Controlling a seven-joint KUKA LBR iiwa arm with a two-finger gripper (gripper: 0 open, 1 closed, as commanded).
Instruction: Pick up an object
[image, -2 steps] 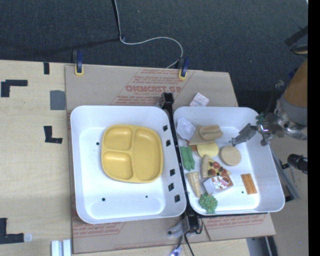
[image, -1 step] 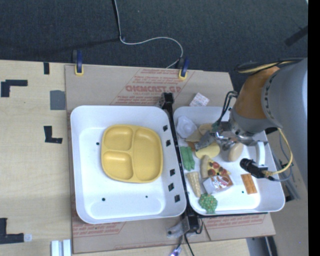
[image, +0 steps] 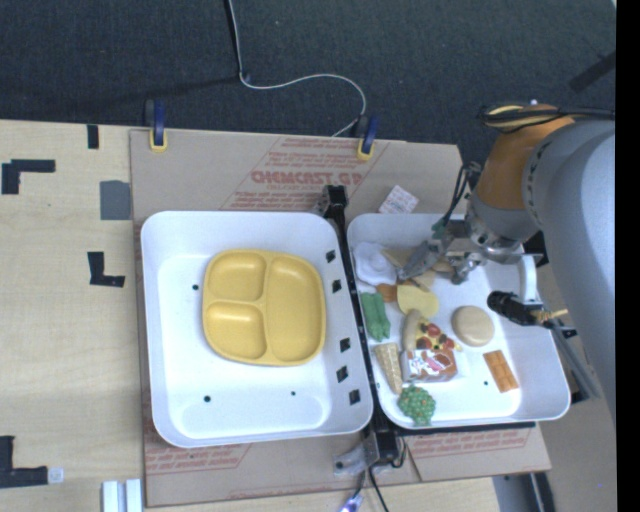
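Observation:
The right bin holds several toy foods. Among them are a white crumpled piece, a green pickle, a pale yellow wedge and a round tan bun. There are also a pizza slice, a corn cob, a broccoli floret and an orange stick. My gripper hangs low over the far part of this bin, just above the yellow wedge and to the right of the white piece. I see nothing clearly between its tips.
The left bin carries a yellow divided plate. A black divider runs between the bins. A small white card lies on the cardboard behind the right bin. The grey arm fills the right side.

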